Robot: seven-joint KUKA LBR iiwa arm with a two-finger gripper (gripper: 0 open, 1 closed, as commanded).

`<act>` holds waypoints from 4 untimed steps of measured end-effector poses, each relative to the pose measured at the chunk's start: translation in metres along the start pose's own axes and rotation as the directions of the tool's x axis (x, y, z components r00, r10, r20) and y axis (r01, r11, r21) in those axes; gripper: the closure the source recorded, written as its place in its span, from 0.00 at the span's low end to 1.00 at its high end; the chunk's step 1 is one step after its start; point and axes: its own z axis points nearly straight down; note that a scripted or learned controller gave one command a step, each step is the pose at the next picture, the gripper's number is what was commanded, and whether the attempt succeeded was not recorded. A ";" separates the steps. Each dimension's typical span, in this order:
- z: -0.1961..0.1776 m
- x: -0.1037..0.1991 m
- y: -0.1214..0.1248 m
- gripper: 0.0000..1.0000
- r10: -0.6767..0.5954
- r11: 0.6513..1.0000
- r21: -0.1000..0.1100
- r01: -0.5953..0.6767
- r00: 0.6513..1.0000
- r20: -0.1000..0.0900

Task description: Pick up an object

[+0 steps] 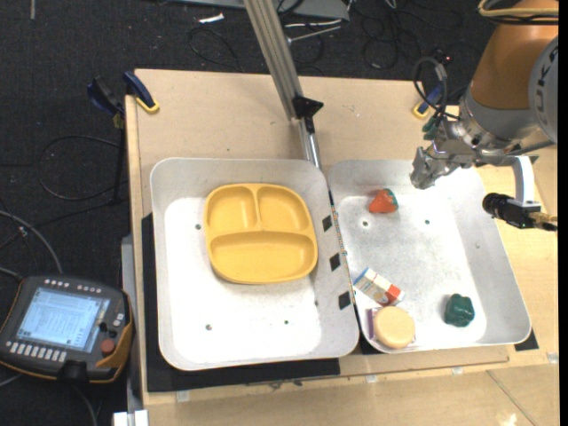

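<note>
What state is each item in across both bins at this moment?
yellow divided plate: flat in left bin
red toy: loose in right bin, near gripper
small carton: lying on its side
round cream item: resting at front edge
green toy: untouched

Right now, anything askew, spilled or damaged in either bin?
Nothing looks spilled or broken. The yellow divided plastic plate sits slightly rotated in the left white bin. In the right white bin, the small red-and-white carton lies tipped against the round cream-coloured disc.

The grey arm with its orange band slants down from upper right of the end effector (424, 172), which points downward.
</note>
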 end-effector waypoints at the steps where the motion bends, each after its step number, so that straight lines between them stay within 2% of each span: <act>1: -0.011 0.056 0.002 1.00 -0.001 1.000 -0.002 0.001 1.000 0.000; 2: -0.018 0.111 -0.001 1.00 -0.001 1.000 0.000 0.001 1.000 0.000; 4: 0.005 0.223 0.013 1.00 0.000 1.000 -0.001 0.000 1.000 0.001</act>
